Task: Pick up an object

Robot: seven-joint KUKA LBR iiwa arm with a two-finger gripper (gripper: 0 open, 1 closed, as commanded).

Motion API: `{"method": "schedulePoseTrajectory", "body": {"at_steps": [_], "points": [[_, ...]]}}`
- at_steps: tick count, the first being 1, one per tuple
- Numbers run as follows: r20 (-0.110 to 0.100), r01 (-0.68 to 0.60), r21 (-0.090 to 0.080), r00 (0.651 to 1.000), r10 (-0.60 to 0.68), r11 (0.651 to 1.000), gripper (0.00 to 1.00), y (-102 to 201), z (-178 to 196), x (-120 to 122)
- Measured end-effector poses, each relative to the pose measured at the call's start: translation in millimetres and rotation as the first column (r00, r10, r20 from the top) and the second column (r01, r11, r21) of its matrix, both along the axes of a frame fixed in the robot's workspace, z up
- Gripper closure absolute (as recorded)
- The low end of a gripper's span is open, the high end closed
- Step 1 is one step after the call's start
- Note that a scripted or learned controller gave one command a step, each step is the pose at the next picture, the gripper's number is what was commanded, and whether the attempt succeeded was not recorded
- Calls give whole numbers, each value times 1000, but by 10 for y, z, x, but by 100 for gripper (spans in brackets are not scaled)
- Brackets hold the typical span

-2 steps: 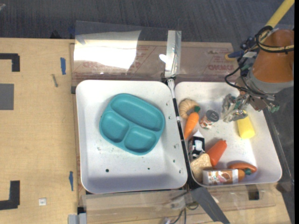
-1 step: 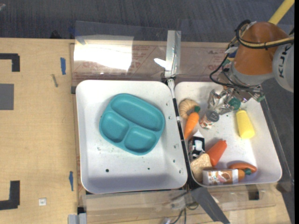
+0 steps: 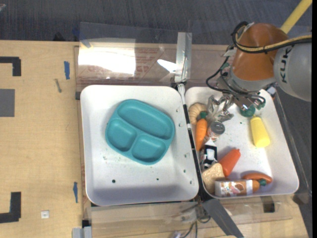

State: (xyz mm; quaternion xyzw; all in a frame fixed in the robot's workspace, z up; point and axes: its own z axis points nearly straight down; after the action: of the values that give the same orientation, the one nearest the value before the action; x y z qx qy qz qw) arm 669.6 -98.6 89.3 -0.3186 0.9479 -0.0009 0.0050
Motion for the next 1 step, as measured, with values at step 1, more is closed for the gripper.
{"method": "schedulePoseTrajectory", "body": {"at_steps": [1], "points": [[10,38,2,999,-38,999,100,488,1045,17]]}}
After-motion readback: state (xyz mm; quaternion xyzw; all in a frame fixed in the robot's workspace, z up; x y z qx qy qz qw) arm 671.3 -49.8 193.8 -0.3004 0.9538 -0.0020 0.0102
